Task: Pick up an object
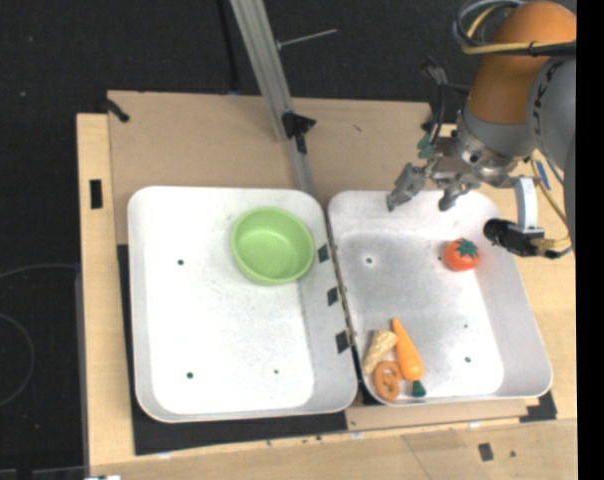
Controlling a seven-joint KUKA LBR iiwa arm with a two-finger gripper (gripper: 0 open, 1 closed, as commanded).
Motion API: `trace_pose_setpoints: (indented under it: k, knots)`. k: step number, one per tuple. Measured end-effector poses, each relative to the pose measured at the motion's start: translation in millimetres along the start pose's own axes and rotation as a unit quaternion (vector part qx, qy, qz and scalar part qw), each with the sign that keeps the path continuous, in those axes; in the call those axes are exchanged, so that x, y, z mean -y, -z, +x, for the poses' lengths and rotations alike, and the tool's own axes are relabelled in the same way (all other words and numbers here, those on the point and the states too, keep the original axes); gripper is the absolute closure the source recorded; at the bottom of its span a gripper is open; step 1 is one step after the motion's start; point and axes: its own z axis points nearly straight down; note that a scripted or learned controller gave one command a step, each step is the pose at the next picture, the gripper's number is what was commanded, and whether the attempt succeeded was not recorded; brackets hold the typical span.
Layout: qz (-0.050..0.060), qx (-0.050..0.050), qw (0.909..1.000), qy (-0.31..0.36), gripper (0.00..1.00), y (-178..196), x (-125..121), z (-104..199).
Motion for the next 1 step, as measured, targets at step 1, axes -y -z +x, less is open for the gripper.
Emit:
trace_pose_setpoints:
  k: [1]
  knots:
    - [0.000, 0.000, 1.0000, 0.000, 0.00, 0.1, 0.0, -0.2]
